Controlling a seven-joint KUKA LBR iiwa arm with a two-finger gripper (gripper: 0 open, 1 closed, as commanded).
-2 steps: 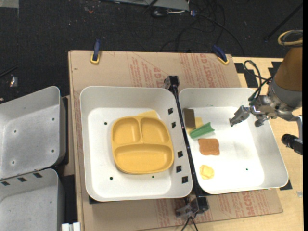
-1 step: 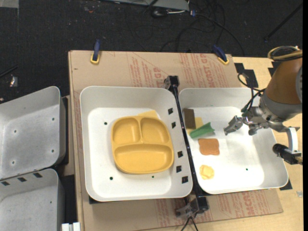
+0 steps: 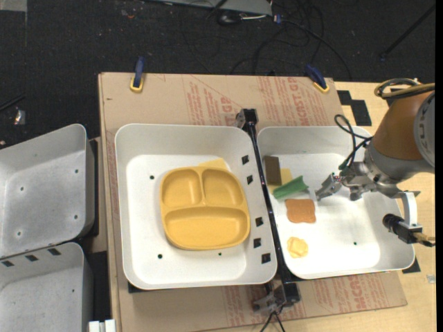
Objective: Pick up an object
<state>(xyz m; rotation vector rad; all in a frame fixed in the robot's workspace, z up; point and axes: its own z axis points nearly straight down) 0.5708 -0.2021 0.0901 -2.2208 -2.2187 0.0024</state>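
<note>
The right bin holds several small items near its left side: a dark brown block, a yellow piece behind a green wedge, a flat orange-brown square and a small yellow lump. My gripper reaches in from the right at the end of the grey arm with its orange band. It hovers just right of the green wedge and above the orange-brown square. Nothing shows between its fingers.
The left bin holds a yellow divided tray with three compartments. A black divider runs between the bins. Cables trail off the wrist at the right bin's far edge. Both bins rest on a cardboard sheet.
</note>
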